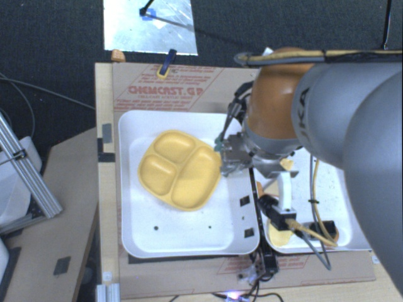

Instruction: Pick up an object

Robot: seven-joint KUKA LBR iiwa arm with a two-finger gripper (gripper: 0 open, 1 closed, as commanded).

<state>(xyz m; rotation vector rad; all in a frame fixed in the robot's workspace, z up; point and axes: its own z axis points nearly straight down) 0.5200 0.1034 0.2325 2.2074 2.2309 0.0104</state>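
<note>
The gripper (pixel 228 156) hangs over the right part of the left bin (pixel 135 231), close to the wall that this bin shares with its neighbour. It is seen from above, under the wrist, and whether it is spread or closed cannot be told. Nothing is seen held in it. Its metal end is just beside the right rim of a yellow divided plate (pixel 179 168); whether the two touch cannot be told.

The plate lies flat in the middle of the left bin, turned at a slant, with three compartments facing up. To the right of it, on the bin floor near the shared wall, are two small dark marks (pixel 244 201).

Above the gripper, the orange band (pixel 277 106) and the broad grey arm (pixel 359 124) reach in from the right and cover much of the right bin (pixel 330 187). In that bin's near left corner lies a yellow thing (pixel 280 235), partly hidden by the robot's parts.

Both bins rest on a printed cardboard sheet (pixel 170 85) on the desk. At the sheet's far edge lies a small blue and yellow thing (pixel 167 63), and beyond it a shiny foil sheet (pixel 148 14) lies on the dark floor.
</note>
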